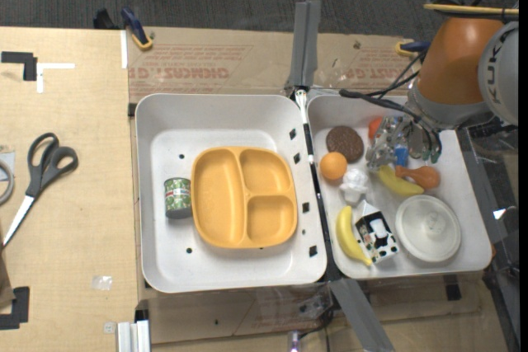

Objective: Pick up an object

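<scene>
My gripper (386, 147) hangs low over the back of the right bin (472, 260), under the orange band of the arm (462, 62). It sits just above a small banana (398, 180) and beside a brown round disc (344, 143). Close by lie an orange ball (333, 166), a white crumpled lump (355, 182) and an orange-brown piece (426, 176). A small red item (375, 126) is partly hidden behind the gripper. Nothing can be seen held in it.
The front of the right bin carries a second banana (351, 237), a black-and-white box (376, 233) and a white bowl (426, 227). The left bin (157, 260) holds a yellow divided plate (245, 196) and a green can (177, 198). Scissors (37, 173) lie on the bench at left.
</scene>
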{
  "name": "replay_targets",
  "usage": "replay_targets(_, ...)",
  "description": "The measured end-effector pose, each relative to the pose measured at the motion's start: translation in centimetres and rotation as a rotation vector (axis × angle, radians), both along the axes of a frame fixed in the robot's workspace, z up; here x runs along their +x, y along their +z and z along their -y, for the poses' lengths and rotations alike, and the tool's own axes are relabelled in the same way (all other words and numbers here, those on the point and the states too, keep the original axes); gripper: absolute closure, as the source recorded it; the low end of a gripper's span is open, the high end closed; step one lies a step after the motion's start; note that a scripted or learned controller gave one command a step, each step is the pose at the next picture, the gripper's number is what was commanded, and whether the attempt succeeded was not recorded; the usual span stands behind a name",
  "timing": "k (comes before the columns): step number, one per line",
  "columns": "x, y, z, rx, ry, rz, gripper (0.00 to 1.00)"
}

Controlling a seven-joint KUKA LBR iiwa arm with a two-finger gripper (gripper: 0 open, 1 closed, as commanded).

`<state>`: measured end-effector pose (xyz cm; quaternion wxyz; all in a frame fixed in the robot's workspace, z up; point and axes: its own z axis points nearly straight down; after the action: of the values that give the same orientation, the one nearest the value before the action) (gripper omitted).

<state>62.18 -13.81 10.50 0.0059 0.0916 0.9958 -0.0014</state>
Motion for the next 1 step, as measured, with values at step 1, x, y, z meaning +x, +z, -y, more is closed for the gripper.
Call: replay_targets(1,-6.96,-1.18,3.65,0.001,0.208,-0.007,1.00)
